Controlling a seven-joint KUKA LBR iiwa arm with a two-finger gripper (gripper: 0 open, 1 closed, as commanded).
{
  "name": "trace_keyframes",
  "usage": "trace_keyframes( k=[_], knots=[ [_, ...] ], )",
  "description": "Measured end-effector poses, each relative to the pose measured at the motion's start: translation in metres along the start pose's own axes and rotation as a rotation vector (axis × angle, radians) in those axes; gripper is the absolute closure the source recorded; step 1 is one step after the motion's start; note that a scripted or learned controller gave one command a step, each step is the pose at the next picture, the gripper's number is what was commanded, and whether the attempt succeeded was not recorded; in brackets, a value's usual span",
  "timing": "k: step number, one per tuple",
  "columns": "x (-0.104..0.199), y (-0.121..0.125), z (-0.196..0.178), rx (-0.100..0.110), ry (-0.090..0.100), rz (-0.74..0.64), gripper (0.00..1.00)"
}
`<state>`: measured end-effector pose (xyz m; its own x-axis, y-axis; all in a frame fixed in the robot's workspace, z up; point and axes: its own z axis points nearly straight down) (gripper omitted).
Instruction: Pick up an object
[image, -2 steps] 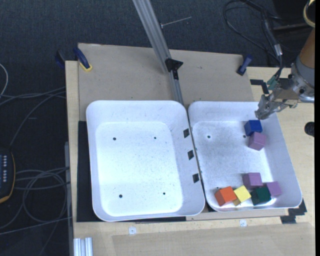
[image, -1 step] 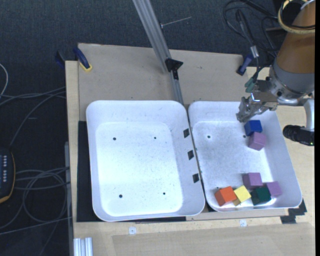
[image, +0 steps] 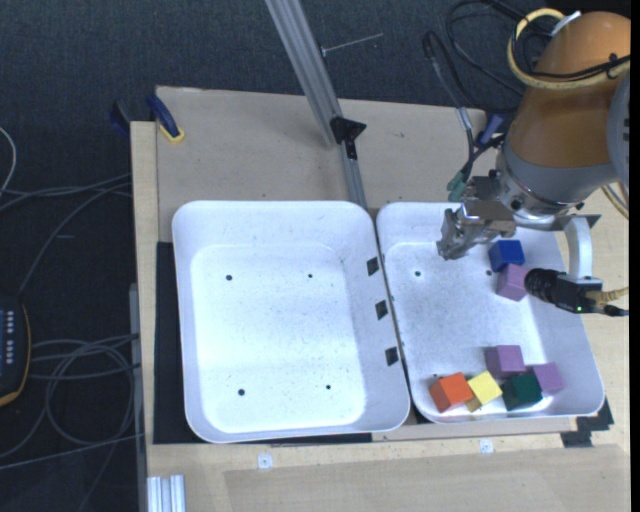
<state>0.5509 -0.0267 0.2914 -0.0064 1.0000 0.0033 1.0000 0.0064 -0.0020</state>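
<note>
**Claw over the right bin, no object lifted yet**

Camera view: two white bins side by side on the bench (image: 300, 130). Left bin (image: 200, 300) white and speckled. Right bin (image: 440, 310) carrying all the blocks. Near its back edge, a blue block (image: 507, 252) with a purple block (image: 512, 283) just in front of it, touching or nearly so. At the front edge, a tight cluster: orange block (image: 452, 390), yellow block (image: 484, 388), dark green block (image: 521, 390), and two more purple blocks behind them, one (image: 505, 358) further in, one (image: 547, 377) toward the right wall.

Claw (image: 455, 238) hanging above the back of the right bin, just left of the blue block, under the grey-and-orange arm (image: 565, 100). Cannot tell from this slant whether open or closed; too dark and small. Nothing visible between its tips; blue block sitting apart from it on the bin floor.

Judged progress: early. Reach into the bin apparently made, grasp not yet achieved, every block resting in the bin. Left to do: settle on a block, probably the blue or the nearby purple one, close on it, and lift clear. Likely hazard: the two neighbours crowding each other at the grasp.
</note>
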Motion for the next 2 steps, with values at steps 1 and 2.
trace_keyframes(
  k=[1, 2],
  knots=[
    [0.052, -0.016, 0.023, 0.003, -0.001, 0.0, 1.0],
    [0.095, -0.033, 0.029, 0.002, -0.001, 0.001, 1.0]
  ],
)
